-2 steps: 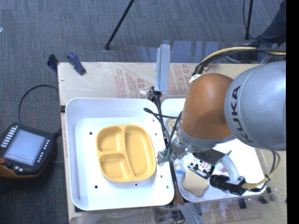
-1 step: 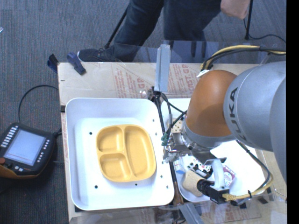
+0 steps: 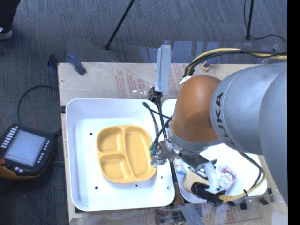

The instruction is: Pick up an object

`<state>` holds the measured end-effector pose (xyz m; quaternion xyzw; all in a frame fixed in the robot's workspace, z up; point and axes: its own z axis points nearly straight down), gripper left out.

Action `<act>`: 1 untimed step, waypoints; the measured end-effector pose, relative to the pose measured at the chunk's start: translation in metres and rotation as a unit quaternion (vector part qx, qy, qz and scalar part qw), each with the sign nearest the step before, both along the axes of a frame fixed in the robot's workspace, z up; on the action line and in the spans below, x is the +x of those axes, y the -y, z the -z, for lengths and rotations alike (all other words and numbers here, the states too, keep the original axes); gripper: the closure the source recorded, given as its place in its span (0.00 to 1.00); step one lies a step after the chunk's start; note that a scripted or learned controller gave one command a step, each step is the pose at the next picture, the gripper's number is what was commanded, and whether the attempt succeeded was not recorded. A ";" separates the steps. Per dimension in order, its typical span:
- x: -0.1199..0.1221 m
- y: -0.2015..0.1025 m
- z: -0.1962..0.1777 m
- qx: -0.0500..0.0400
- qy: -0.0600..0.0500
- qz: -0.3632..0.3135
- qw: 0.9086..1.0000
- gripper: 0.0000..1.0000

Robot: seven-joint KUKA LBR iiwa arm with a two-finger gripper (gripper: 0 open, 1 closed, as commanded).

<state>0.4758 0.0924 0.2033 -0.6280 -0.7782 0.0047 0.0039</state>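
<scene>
A yellow three-compartment plate lies flat in the left white bin, right of the bin's middle. My gripper hangs at the plate's right edge, over the wall between the two bins. The grey arm with its orange band covers most of the right bin. In that bin a small pink and white packet and a tan object show below the wrist. Nothing is seen held by the gripper.
A grey upright post stands on the bench behind the bins. A teach pendant lies on the floor to the left. Tripod legs stand on the carpet behind the bench. Thin cables run down by the bins' shared wall.
</scene>
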 end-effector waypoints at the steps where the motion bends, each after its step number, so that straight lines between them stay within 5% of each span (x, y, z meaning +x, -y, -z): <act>1: 0.000 0.052 -0.006 -0.002 0.002 0.159 0.987 1.00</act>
